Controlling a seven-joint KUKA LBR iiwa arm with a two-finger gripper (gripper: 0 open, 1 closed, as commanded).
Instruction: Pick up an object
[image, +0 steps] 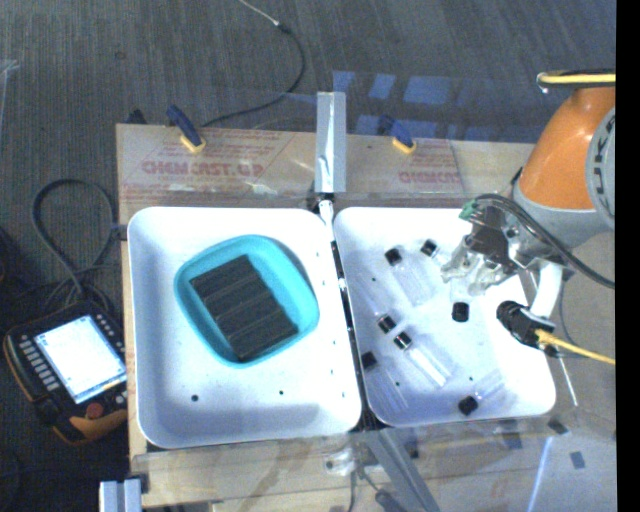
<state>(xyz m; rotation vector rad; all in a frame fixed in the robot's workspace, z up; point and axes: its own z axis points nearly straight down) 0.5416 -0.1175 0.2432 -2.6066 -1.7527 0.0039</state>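
Several small clear vials with black caps lie scattered in the right bin (540, 400). One vial (408, 272) lies near the bin's upper middle, another (418, 355) below it, and a third (478, 396) near the front edge. A loose black cap (460, 312) sits just below my gripper (477, 268), which hangs over the bin's upper right part, above the floor. Nothing shows between its tips. In the left bin (160, 390) a blue bowl (195, 275) holds a dark ribbed block (243, 305).
A metal divider post (330, 140) stands at the back between the bins. The orange-banded arm (570, 150) and its cables (560, 345) cross the right bin's right side. A teach pendant (70, 365) lies left of the bench.
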